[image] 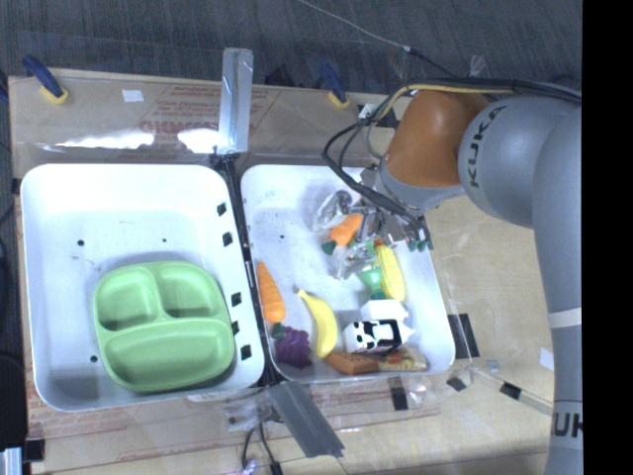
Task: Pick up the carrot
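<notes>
At the front of the right bin lie a black-and-white toy cow, purple grapes and a banana. Just behind them the carrot lies along the bin's left wall, well apart from the gripper. The left bin holds a green divided plate. Farther back the gripper hangs low over the right bin with a small orange piece right at it (whether it is clamped on that piece I cannot tell).
</notes>
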Available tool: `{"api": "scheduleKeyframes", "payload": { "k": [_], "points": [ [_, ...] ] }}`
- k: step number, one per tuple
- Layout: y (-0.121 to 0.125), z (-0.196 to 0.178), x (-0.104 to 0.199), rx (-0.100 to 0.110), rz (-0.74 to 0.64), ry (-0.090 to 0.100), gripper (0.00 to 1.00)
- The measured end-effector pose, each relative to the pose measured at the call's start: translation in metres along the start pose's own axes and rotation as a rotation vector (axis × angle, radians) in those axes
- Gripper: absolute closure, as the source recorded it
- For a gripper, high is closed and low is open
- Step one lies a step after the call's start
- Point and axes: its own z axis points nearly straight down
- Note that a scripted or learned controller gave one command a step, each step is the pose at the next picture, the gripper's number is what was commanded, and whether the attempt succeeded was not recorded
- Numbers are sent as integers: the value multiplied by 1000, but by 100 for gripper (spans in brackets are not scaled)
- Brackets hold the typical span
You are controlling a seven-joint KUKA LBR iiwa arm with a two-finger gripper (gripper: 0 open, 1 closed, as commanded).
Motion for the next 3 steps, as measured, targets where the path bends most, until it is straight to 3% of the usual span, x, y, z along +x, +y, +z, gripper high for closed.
{"api": "scheduleKeyframes", "payload": {
  "k": [1,2,3],
  "points": [
    [1,-14,-3,3,-5,-7,100],
    [21,-65,11,3,217,-8,100],
    [100,-125,46,1,471,-5,100]
  ]
}}
